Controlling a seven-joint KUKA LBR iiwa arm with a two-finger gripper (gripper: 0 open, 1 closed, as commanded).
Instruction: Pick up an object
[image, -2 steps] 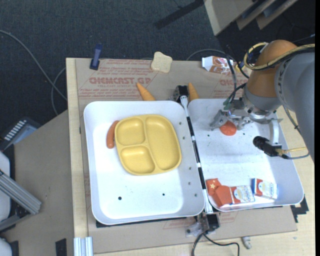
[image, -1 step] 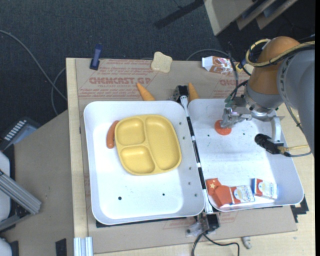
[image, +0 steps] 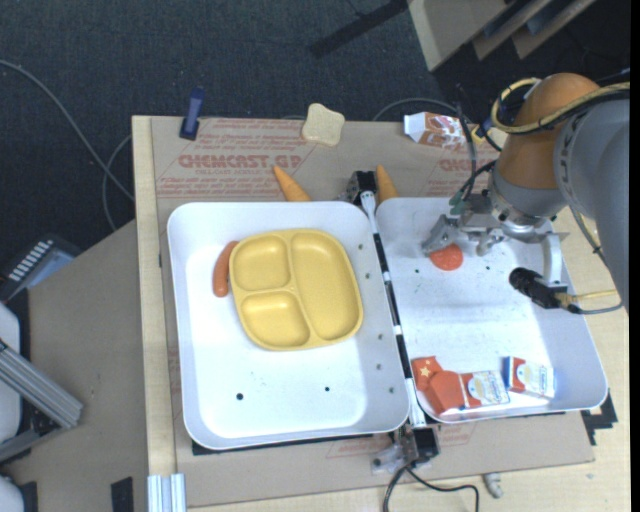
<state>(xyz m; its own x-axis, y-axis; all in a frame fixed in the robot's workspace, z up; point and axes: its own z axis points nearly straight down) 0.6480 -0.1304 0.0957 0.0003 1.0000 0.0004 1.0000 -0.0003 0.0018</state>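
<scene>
My gripper (image: 463, 240) hangs over the far part of the right bin (image: 500, 320), its two grey fingers spread apart and nothing between them. A small round red-orange object (image: 447, 259) lies on the bin floor just below the left finger (image: 437, 238), close to it or touching it. Along the right bin's near edge lie a red and white carton (image: 462, 389) and a blue and white carton (image: 527, 378). In the left bin (image: 290, 400) rests a yellow divided plate (image: 296, 288) with a red-orange sausage (image: 221, 270) against its left side.
On the bench behind the bins lie a bread slice (image: 323, 123), two carrots (image: 290, 184) (image: 385, 182), a blue item (image: 191, 113) and a small carton (image: 435, 127). A black cable fitting (image: 535, 285) hangs off the arm over the right bin.
</scene>
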